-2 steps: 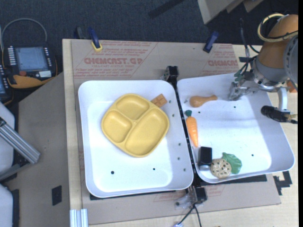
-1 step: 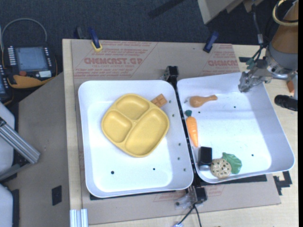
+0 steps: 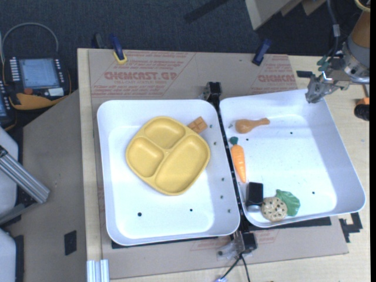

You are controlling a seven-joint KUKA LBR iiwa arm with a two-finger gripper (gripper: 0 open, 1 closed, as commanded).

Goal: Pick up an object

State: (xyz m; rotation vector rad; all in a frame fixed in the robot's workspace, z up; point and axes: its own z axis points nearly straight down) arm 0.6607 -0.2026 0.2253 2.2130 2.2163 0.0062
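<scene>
Claw (image 3: pixel 315 93) sits over right bin's (image 3: pixel 329 157) far rim; finger state indeterminate. Carrot (image 3: pixel 238 163) lies by its left wall.

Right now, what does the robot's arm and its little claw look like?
At the top right of the camera view, the arm looks grey and rounded, with an orange band higher up. It ends in a small gripper of silvery-grey metal, a bit boxy, with dark cables running down toward it.
</scene>
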